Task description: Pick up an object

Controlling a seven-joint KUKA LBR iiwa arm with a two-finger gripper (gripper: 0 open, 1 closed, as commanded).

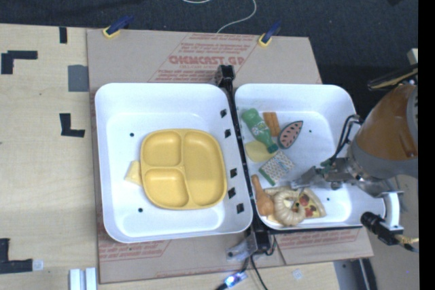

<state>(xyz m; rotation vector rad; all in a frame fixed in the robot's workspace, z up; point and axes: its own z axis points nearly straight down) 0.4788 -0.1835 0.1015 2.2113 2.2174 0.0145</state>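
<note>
Camera view: one yellow divided plate (183,168) in left bin (112,112), several toys in right bin (326,102); jaws' state unclear.

Your two bins (115,166) look like smooth white plastic, faintly glossy. The yellow tray (183,168), well left of the pincer (301,180), is matt moulded plastic. Just left of it, the toy foods (272,146) read as shiny plastic. Beneath lies dull printed cardboard (204,58) on a pale wood-look bench (41,166). The arm's orange band (387,129) is satin-smooth.
</note>
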